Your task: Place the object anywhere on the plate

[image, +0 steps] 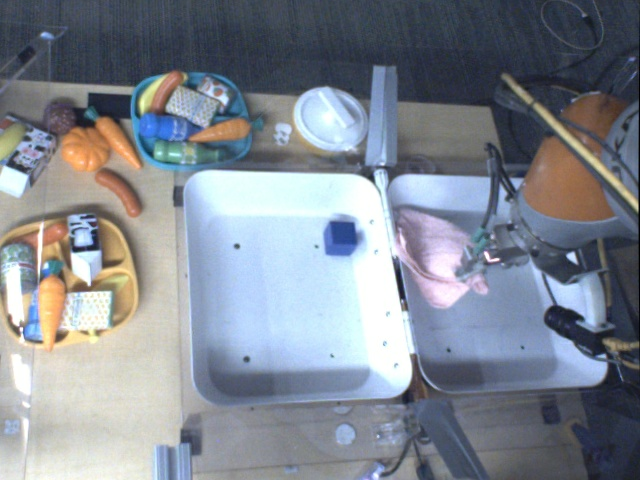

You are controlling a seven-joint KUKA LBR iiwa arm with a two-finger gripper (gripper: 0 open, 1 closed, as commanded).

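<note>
A small blue cube lies in the left bin, toward its upper right. A crumpled pink cloth lies in the right bin against the left wall. My gripper hangs low over the cloth's right end, at or touching its edge, and the cloth's lower right corner bunches up beside it. The arm's orange band shows up and to the right of it. A yellow plate with toy food stands on the bench far to the left.
A blue bowl of toy food and a round white lid sit behind the left bin. Loose toy carrot, sausage and pumpkin lie at the back left. A metal post stands between the bins at the back.
</note>
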